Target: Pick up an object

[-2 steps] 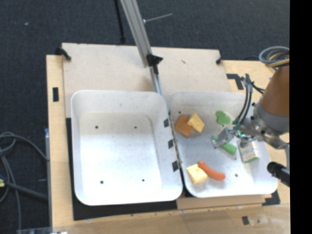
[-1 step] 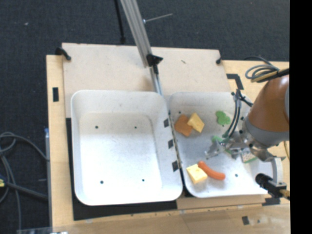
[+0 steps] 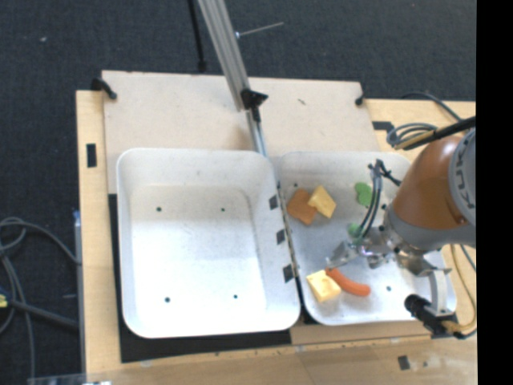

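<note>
The right bin [image 3: 417, 311] holds several small objects. A brown piece [image 3: 300, 208] and a yellow block [image 3: 324, 201] touch each other near its far left side. A green piece [image 3: 363, 191] lies further right, and a smaller green bit [image 3: 354, 230] shows beside the arm's cables. At the front lie a second yellow block [image 3: 323, 285] and an orange carrot-like piece [image 3: 351, 284], side by side. My gripper [image 3: 343, 258] sits low in the right bin, just behind the orange piece and the front yellow block. I see nothing held in it.
The left bin [image 3: 136, 175] stands beside the right one, their walls meeting at the middle [image 3: 282, 239]. A slanted metal pole [image 3: 228, 46] rises behind the bins. The arm's orange band [image 3: 429, 187] overhangs the right bin's right side. Cables [image 3: 413, 131] lie at the far right.
</note>
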Tool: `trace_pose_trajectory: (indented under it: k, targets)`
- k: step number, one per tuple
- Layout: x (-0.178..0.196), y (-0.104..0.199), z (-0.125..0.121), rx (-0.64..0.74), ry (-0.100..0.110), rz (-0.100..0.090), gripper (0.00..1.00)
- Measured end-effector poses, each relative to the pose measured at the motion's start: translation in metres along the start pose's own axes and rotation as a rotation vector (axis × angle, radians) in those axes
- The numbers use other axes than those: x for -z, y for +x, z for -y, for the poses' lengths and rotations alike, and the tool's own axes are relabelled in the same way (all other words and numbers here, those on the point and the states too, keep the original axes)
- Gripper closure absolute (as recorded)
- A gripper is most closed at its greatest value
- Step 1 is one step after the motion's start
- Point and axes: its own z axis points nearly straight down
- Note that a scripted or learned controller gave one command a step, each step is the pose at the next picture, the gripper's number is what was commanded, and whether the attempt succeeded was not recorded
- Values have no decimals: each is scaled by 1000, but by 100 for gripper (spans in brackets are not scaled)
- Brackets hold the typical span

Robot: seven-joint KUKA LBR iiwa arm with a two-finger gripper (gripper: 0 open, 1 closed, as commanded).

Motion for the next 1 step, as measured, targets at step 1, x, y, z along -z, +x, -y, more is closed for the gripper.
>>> trace_pose_trajectory:
  k: [1]
  targets:
    - [-24,-2,0,-1,-1,1,0]
